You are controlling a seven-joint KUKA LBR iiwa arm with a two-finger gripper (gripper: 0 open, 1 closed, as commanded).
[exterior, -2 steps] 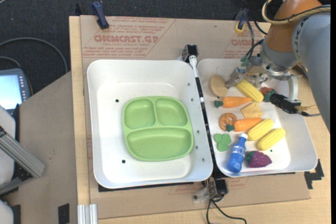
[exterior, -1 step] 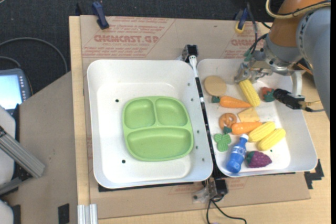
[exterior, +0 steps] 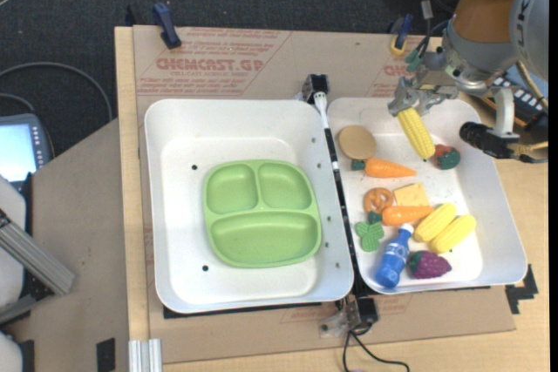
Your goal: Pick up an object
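one corn cob [exterior: 417,132] (tilted) directly below gripper [exterior: 411,103], touching.

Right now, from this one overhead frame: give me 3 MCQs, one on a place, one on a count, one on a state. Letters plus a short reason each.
1. Where does the green divided plate lie?
A. in the left bin
B. in the right bin
C. on the cardboard outside the bins

2. How many compartments does the green divided plate have?
A. two
B. three
C. five

3. What is the state of the corn cob at the far end of the right bin?
A. standing inside the blue bottle
B. lying on the green divided plate
C. directly under the end effector, its upper end at the fingertips

Answers:
1. A, the plate sits alone in the left bin.
2. B, two small sections above one long one.
3. C, the cob's top meets the end effector; whether it is gripped cannot be told, and the blue bottle lies apart at the near end.
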